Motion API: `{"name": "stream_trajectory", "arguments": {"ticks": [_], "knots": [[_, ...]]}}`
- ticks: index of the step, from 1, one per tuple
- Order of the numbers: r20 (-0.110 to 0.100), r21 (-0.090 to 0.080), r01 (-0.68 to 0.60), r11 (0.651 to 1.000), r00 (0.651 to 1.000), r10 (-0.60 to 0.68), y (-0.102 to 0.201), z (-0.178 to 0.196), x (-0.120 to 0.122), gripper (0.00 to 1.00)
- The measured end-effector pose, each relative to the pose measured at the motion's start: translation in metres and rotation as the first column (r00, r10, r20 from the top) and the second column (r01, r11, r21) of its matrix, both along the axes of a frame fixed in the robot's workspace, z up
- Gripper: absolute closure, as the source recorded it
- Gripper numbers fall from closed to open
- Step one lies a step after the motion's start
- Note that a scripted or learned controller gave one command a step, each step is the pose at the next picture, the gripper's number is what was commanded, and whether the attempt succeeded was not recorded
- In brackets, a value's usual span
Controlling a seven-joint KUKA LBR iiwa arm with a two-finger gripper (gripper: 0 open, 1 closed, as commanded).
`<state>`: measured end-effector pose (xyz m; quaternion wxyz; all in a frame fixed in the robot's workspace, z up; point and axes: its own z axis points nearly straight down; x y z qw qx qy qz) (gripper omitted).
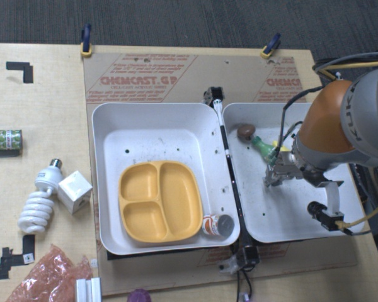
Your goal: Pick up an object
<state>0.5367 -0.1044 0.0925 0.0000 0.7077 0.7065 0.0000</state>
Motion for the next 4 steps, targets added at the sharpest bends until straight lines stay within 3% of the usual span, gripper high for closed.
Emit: {"name": "stream_trajectory", "arguments": {"ticks": [1,2,3,4], "knots": [[0.001,-0.001,-0.004,1.0,1.0,0.004,0.008,0.0,0.103,0.0],[0.0,-0.001,0.0,1.0,1.0,0.0,0.001,0.0,0.002,0.0],[0.001,-0.001,-0.004,1.0,1.0,0.004,-0.023,0.0,0.112,0.0],[0.0,-0.002,-0.003,1.0,1.0,0.003,-0.076,0.0,0.122,0.0]]}}
